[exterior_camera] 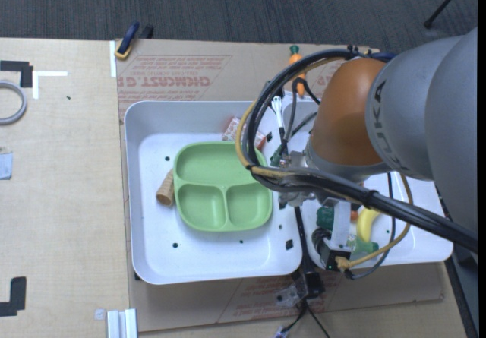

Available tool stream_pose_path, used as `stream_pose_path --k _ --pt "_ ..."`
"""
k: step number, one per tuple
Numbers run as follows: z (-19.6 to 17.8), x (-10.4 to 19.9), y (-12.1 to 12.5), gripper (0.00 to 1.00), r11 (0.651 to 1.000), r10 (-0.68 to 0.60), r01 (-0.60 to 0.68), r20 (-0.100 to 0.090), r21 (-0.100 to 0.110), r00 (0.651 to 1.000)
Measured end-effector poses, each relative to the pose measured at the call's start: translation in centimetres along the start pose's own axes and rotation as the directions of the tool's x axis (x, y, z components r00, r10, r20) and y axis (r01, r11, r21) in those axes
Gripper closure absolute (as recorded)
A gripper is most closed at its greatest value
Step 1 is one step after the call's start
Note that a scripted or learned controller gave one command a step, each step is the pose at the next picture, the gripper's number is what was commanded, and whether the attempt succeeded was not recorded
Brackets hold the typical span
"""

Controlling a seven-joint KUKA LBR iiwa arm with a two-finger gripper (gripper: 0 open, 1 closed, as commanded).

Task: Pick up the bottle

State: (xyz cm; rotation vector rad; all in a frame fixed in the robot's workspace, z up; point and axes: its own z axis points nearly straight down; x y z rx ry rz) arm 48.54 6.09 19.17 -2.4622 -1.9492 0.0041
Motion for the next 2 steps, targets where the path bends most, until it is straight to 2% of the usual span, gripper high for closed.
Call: stream_pose_path --k 1,2 --pt "-2.6 -0.4 -0.8 1.0 1.0 -0.001 0.001 0.0 -0.001 1.0" --pt "-5.9 6.6 -2.4 1.0 0.912 0.41 -0.41 0.001 -0.001 0.912"
